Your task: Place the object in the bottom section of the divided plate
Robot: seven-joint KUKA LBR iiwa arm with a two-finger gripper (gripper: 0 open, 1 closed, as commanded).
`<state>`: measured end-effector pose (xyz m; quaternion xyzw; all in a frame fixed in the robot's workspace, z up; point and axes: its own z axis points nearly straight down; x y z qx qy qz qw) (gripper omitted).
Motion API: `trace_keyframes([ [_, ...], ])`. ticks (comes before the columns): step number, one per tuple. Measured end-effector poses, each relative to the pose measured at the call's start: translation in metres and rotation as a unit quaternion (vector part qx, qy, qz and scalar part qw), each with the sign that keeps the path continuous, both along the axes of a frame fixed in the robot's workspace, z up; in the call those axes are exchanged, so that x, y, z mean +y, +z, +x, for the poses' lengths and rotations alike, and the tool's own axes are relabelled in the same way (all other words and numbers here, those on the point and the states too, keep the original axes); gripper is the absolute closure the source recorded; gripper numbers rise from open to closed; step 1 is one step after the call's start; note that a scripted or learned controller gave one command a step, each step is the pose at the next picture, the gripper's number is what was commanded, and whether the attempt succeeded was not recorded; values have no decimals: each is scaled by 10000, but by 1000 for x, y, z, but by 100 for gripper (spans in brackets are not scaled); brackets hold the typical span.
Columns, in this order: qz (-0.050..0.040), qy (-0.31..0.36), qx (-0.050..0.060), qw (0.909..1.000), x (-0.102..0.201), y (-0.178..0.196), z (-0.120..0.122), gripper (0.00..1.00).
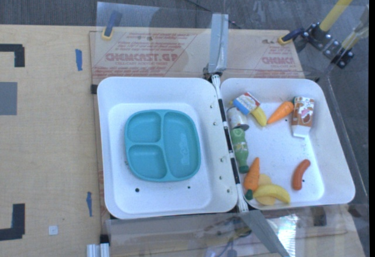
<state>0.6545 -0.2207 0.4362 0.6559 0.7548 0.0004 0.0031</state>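
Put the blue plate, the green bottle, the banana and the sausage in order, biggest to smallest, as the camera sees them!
1. Blue plate, biggest by far.
2. Green bottle.
3. Banana.
4. Sausage, though it looks close to the banana, so that last pair is unsure.

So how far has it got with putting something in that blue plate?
Nothing looks done yet. The blue divided plate sits in the left bin with nothing in its sections. The toy foods, like the sausage and banana, lie in the right bin. Picking and placing remain.
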Motion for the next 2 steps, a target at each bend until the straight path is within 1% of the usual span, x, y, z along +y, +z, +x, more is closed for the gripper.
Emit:
trace_keyframes([
  [1, 13, -1, 19, 10000, 0, -130, -95, 100],
  [2, 20, -236, 17, 9997, 25, -343, -166, 100],
])
